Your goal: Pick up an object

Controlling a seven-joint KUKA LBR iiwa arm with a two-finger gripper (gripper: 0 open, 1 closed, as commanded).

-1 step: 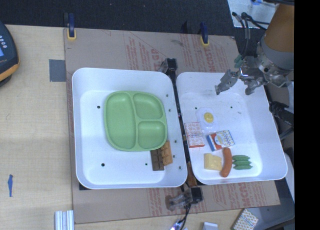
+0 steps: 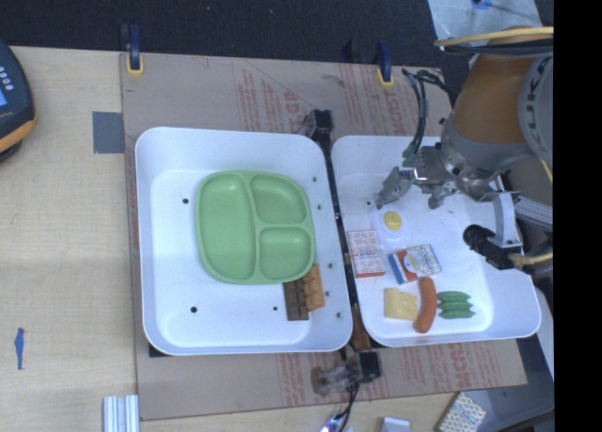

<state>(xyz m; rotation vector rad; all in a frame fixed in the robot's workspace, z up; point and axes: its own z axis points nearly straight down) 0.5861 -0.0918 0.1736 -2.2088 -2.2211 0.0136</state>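
My gripper [image 2: 412, 197] hangs over the far part of the right bin [image 2: 513, 327], its fingers spread open with nothing between them. Just in front of it lies a small yellow round piece [image 2: 392, 222]. Nearer the front of that bin are a red-and-white card [image 2: 363, 251], a blue, red and white packet [image 2: 415, 261], a yellow cheese wedge [image 2: 399, 303], an orange sausage [image 2: 426, 304] and a green pea pod [image 2: 454, 304]. In the left bin [image 2: 160, 308] sit a green divided plate [image 2: 254, 226] and a brown bar [image 2: 304, 295].
The grey arm with its orange band [image 2: 489, 101] comes in from the right above the right bin's far edge. A black clamp [image 2: 322, 122] sits between the bins at the back, and another clamp [image 2: 362, 366] is at the front. A yellow-edged device [image 2: 11, 101] lies at far left.
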